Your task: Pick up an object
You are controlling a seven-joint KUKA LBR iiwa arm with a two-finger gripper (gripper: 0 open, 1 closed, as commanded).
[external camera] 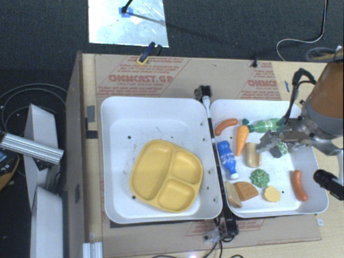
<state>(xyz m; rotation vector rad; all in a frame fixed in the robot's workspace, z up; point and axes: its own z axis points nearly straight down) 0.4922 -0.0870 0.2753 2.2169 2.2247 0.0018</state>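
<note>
My gripper (275, 144) hangs over the middle of the right bin (312, 160), reaching in from the right. Toy foods lie around it. A green bottle (265, 125) is just above it and an orange carrot (242, 137) to its left. A beige potato-like piece (251, 155) sits close at its lower left, with a green broccoli (259, 177) below. I see nothing held in the gripper.
The right bin also holds a sausage (226, 126), a blue bottle (227, 157), a toast slice (244, 191), a yellow round slice (272, 194) and a red sausage (299, 185). A yellow divided plate (166, 175) lies in the left bin (121, 144).
</note>
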